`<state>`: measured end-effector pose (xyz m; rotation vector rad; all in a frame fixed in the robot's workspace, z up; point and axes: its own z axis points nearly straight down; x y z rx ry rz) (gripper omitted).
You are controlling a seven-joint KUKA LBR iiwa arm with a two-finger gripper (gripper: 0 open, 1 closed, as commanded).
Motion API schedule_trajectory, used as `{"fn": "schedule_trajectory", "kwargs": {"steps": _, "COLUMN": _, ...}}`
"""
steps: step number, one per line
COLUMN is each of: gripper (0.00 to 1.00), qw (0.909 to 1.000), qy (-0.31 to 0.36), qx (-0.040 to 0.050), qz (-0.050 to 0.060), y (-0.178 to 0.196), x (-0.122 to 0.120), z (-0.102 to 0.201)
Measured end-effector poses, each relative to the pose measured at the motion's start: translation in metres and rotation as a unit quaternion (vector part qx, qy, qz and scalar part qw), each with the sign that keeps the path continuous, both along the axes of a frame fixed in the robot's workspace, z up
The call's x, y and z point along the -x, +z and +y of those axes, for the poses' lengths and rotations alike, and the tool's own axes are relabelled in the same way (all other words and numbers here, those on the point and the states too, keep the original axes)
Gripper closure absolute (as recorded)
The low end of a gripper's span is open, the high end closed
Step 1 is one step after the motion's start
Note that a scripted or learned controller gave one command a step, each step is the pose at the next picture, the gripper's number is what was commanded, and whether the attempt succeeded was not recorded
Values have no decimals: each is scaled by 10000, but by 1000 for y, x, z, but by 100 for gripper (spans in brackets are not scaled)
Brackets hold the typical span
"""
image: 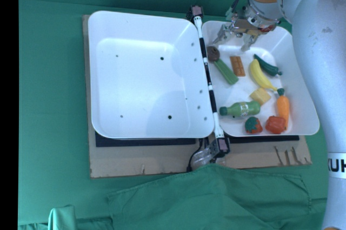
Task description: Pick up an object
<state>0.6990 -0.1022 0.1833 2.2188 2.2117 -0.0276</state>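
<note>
I see a small orange block (237, 65), flat in the right bin (303, 115); my gripper (236, 39) hangs above it, fingers spread, grasping nothing.

Banana (261, 76) in right bin (303, 94) (carrot (283, 106) just beside), left of arm (319, 34).

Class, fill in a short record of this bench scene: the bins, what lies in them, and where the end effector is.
left bin: white, nothing lying in it
right bin: white, holds toy food
items: banana, carrot, green bottle, orange block, yellow block, dark green vegetable
end effector: fingers spread, above the far end of the right bin
held: nothing between the fingers
</note>
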Motion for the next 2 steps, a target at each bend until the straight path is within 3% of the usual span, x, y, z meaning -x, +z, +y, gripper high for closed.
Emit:
{"fn": "schedule_trajectory", "kwargs": {"steps": 1, "gripper": 0, "qw": 9999, "qy": -20, "qx": -74, "qz": -88, "y": 2, "x": 53, "z": -46}}
{"fn": "schedule_trajectory", "kwargs": {"steps": 2, "gripper": 100, "qw": 9999, "qy": -18, "qx": -51, "qz": -146, "y": 17, "x": 49, "z": -46}}
